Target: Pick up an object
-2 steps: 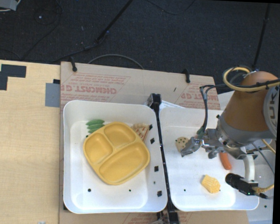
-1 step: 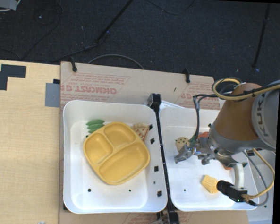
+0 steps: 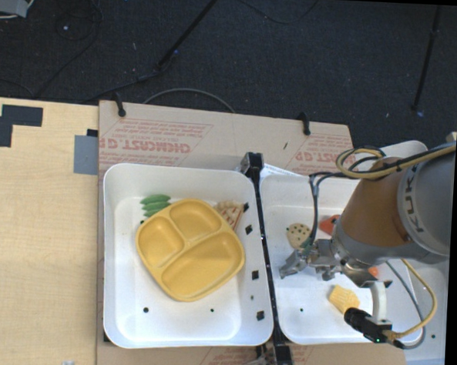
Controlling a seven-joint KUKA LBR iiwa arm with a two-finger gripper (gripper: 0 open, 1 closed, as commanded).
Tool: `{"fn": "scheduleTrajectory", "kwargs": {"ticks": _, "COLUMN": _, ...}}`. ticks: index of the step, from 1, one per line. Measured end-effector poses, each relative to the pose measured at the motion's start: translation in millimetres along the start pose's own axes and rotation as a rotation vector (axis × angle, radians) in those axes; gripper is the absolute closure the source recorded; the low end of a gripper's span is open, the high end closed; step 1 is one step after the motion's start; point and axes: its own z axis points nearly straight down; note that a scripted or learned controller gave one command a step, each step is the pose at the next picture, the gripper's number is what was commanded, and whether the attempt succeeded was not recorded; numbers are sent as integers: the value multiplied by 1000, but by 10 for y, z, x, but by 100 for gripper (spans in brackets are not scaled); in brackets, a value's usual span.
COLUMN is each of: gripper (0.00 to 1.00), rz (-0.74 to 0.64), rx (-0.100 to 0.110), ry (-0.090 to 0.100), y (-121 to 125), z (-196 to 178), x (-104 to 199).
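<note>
One cookie [image 3: 297,234] just above pincer [image 3: 293,265], right bin [image 3: 304,329]

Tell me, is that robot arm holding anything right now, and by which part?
Nothing shows between the jaws of the gripper; it hangs in the right bin, just below the cookie.

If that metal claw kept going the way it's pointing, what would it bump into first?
The gripper points left, low over the right bin. It would probably first meet the black divider between the bins, though its height is unclear.
</note>
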Motion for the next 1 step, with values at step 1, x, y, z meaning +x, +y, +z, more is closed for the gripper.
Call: {"fn": "scheduleTrajectory", "kwargs": {"ticks": 1, "gripper": 100, "rz": 4, "rx": -2, "ry": 0, "y": 8, "z": -125, "x": -9}}
